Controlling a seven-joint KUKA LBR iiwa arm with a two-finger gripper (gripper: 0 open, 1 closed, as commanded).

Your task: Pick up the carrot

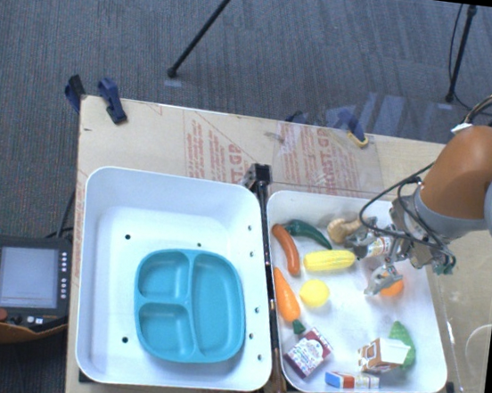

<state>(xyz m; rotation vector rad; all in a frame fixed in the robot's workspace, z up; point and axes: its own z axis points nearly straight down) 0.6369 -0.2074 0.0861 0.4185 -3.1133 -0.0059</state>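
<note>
right bin: carrot (gripper apart)

arm cropped right, jaws perhaps hiding something orange

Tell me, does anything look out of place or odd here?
Yes. The gripper is over a small orange item at the right bin's far side, while the carrot lies apart by the left wall.

Both bins are white; the left one holds a plain turquoise divided plate. The right bin holds an orange carrot at its left wall, a red-orange sausage, a dark green pepper, yellow corn and a yellow lemon. The arm is grey with an orange band.
</note>
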